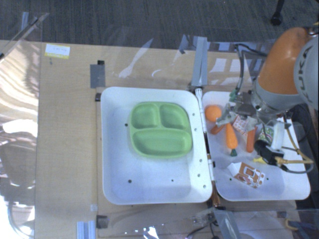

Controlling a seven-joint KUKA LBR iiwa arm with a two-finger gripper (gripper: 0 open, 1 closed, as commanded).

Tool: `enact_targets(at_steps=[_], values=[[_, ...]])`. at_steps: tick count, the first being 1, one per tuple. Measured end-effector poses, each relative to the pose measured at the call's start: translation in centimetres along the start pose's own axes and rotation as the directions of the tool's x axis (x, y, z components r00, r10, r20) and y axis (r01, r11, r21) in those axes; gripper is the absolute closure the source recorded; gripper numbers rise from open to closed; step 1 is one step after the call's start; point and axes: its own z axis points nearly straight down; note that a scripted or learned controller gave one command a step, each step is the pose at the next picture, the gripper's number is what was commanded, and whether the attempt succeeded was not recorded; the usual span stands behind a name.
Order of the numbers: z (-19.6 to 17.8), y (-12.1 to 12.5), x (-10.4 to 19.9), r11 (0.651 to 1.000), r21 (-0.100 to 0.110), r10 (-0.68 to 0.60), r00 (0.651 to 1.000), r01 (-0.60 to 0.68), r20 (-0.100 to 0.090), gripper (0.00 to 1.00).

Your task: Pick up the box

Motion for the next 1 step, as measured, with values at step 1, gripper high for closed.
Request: enact_targets(at_steps=[1], values=[[0.0, 0.0, 0.0, 1.0, 0.0, 0.0, 1.0, 0.0, 0.0, 0.0]])
